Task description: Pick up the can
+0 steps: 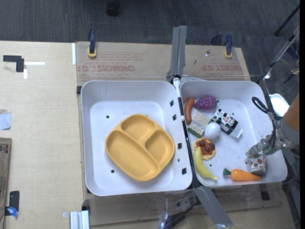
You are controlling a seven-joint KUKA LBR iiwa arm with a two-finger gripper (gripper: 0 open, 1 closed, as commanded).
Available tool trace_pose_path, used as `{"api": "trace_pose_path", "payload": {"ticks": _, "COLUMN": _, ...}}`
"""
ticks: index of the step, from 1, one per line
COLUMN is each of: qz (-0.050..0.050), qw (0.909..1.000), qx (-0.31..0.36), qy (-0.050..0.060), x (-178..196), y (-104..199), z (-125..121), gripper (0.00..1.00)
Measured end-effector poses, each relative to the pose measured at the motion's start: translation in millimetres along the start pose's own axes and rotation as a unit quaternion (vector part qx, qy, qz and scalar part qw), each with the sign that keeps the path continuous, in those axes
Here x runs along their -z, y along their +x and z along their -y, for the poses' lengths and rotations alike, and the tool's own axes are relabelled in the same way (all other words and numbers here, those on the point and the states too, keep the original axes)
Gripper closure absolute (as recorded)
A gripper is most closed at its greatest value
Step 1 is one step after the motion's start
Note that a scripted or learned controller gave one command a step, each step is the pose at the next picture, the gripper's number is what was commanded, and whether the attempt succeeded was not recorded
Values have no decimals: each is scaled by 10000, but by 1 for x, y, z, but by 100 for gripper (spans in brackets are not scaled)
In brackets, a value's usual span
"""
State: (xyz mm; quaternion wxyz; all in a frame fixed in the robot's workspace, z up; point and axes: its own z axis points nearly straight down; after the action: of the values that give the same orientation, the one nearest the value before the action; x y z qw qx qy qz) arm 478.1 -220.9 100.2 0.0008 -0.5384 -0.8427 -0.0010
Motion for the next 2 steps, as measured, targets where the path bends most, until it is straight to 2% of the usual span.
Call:
{"api": "trace_pose_path", "payload": {"ticks": 1, "qz": 13, "qw": 9908, "qx": -1352, "qy": 6, "x": 107, "y": 33, "z": -19, "gripper": 100}}
{"api": "trace_pose_path", "payload": {"ticks": 2, "qz": 14, "qw": 9908, "qx": -1353, "qy": 7, "x": 107, "y": 32, "z": -19, "gripper": 0}}
